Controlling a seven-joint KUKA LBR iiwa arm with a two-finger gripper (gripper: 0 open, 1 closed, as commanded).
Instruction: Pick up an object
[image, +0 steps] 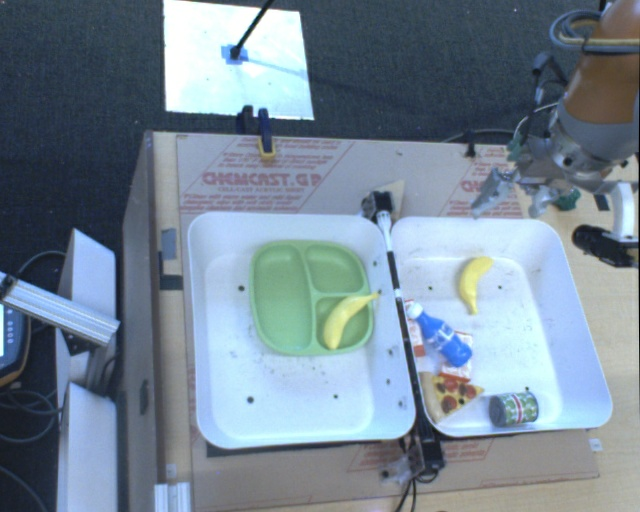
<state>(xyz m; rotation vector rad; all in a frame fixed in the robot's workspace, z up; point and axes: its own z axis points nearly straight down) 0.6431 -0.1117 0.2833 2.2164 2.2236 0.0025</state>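
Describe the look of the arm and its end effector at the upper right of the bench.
The arm has an orange band above a grey wrist section. Grey cables loop beside it at the top. The end effector below is pale grey metal with two slim fingers, and a small teal part shows on its right side.

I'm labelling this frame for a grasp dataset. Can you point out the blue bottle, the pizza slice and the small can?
blue bottle (441, 338): camera view, middle of its body.
pizza slice (448, 393): camera view, centre of the topping.
small can (514, 408): camera view, middle of its side.
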